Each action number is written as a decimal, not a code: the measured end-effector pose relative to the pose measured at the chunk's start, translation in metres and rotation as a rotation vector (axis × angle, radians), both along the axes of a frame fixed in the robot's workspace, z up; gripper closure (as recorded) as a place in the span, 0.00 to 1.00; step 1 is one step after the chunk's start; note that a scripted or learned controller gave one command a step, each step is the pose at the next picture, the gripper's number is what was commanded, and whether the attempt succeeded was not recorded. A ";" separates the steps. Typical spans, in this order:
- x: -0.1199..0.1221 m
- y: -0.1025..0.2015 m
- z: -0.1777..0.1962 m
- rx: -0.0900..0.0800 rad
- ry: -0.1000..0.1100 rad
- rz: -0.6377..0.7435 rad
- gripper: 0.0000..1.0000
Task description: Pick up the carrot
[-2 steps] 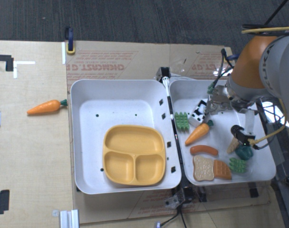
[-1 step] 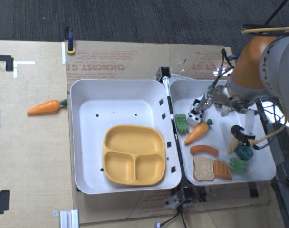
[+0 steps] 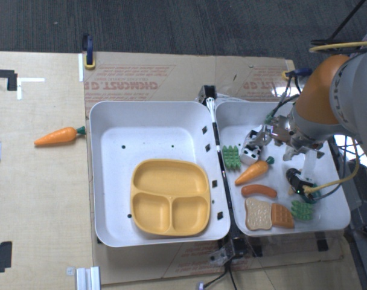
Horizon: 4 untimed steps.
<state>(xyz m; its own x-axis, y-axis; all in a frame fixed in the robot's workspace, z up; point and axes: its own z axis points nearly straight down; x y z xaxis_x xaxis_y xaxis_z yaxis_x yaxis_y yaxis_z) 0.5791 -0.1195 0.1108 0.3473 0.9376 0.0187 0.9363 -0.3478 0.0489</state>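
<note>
Inside the right bin lie a carrot, sausage and toast; the left bin holds a yellow tray. Orange and tapered, the carrot lies slantwise. Whether the gripper is clenched, I cannot tell.

My end effector hangs over the right bin, just above a black-and-white toy and near the leafy end of the carrot lying in that bin. Beside the carrot lie a green piece, a sausage, a bread slice and a waffle. The left bin holds a yellow divided plate, and a second carrot lies on the counter toward its left edge.
</note>
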 end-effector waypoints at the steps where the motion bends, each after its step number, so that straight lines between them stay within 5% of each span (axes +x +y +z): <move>1: -0.031 0.023 -0.003 -0.010 0.007 0.021 0.00; 3: -0.084 0.019 -0.004 0.019 0.003 -0.379 0.00; 4: -0.087 0.011 -0.006 0.038 0.015 -0.701 0.00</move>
<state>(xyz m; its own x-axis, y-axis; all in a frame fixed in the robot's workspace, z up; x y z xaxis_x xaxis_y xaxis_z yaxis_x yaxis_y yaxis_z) 0.4921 -0.1083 0.1053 0.8701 0.4915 0.0372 0.4913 -0.8709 0.0133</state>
